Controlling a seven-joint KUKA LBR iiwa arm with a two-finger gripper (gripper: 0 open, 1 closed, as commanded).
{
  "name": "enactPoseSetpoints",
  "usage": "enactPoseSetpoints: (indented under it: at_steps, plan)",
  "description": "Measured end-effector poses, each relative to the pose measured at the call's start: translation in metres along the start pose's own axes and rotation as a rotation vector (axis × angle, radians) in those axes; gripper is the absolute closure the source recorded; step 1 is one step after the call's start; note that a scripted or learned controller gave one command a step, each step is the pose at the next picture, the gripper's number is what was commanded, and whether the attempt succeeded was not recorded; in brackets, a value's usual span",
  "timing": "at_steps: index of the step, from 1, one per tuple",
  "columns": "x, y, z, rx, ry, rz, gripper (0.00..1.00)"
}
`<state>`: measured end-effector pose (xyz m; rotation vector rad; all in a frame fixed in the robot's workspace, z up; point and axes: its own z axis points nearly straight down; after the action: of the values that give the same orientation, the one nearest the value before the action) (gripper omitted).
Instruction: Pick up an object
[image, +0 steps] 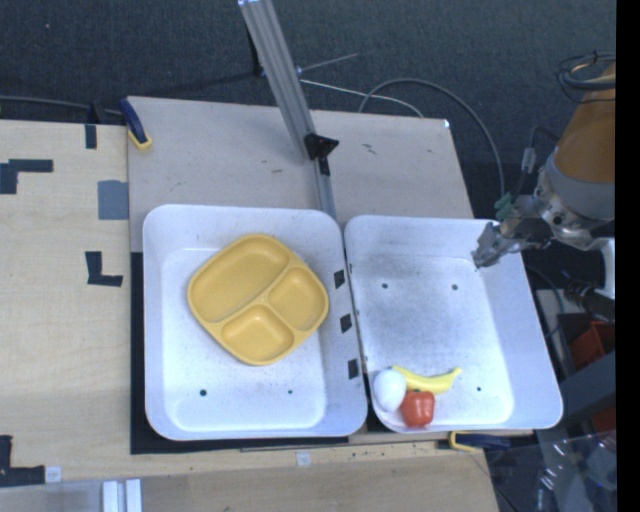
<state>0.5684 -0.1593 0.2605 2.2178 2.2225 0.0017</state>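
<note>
Lying huddled in the near left corner of the right bin (500, 330): a white egg (389, 389), a red pepper (419, 407) just beside it to the right, and a yellow banana (430, 378) curving along their far side, touching or nearly touching both. Resting farther back in the left bin (165, 300), toward its far half: a yellow divided plate (258, 298) with three compartments, set at a slant. Hovering at the far right edge of the right bin, well apart from the three small things: the claw (485, 254), pointing down and to the left; released or clenched, cannot tell. Grasping nothing visible. Stretching beyond both bins: the pale surface (230, 150), crossed by a slanted metal rail (290, 90).
</note>
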Motion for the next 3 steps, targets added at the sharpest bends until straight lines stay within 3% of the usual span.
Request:
enactPoseSetpoints:
  at_steps: [3]
  plan:
    - [0.163,0.002,0.025,0.005,0.002,-0.005,1.00]
